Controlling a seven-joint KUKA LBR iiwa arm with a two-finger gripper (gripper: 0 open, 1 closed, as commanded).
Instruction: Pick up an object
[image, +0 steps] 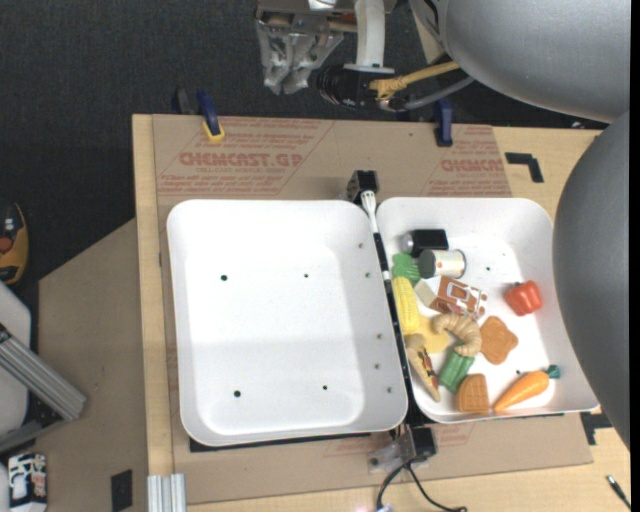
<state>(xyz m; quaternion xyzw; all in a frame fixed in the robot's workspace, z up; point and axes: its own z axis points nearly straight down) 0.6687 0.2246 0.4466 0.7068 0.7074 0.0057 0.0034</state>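
The right bin (500, 222) holds several toy foods and small items. Among them are a yellow corn cob (406, 305), a red pepper (522, 297), an orange carrot (522, 389), a black block (428, 240), a white cylinder with a dark cap (443, 263) and a brown and white box (460, 296). My gripper (292, 58) hangs at the top of the view, beyond the far edge of the bench and well away from both bins. I see nothing held in it.
The left bin (270, 330) lies beside the right one, a black hinge strip between them. Blue clamps (211, 117) pin the brown board at its far edge. The grey arm (602, 290) looms over the right side, covering that bin's right rim.
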